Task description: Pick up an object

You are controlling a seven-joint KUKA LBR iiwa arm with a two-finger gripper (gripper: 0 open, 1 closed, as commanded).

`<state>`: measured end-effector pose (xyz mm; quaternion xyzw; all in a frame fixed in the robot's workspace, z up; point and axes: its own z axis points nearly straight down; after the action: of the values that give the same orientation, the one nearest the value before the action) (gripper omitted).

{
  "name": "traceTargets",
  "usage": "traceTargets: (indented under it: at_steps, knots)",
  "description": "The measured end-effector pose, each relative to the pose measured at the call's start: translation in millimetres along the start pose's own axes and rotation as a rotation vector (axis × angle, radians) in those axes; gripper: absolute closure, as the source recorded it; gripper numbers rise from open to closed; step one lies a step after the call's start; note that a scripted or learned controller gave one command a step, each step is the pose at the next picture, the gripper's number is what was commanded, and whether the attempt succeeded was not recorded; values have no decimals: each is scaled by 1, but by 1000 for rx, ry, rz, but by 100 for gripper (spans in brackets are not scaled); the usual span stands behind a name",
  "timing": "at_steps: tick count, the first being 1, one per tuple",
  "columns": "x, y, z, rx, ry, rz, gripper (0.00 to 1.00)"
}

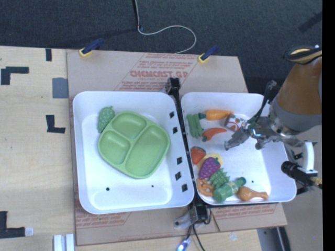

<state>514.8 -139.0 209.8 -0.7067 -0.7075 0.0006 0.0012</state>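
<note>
A: While the arm reaches in from 3 o'clock, the end effector [236, 138] is seen hanging low over the right bin [261, 166], near its centre. Whether anything is gripped cannot be told; nothing is seen between the fingers, and their spread is too blurred to read.

B: Noted. Candidate objects are crowded toward 9 o'clock of that bin: an orange carrot [217, 114], a green pod [194, 124], a red pepper [213, 134], purple grapes [208, 167].

A: The red pepper lies just beside the end effector, at its 9 o'clock, so it is judged the likeliest target.

B: A green plate [134, 145] is left in the left bin [94, 192], probably as a drop area.
</note>
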Motion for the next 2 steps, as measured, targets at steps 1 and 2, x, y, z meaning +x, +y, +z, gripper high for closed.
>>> traceTargets:
  at_steps: [1, 2]
  knots:
    - [87, -24, -11, 1, 4, -9, 0]
    - [202, -33, 29, 6, 4, -13, 0]
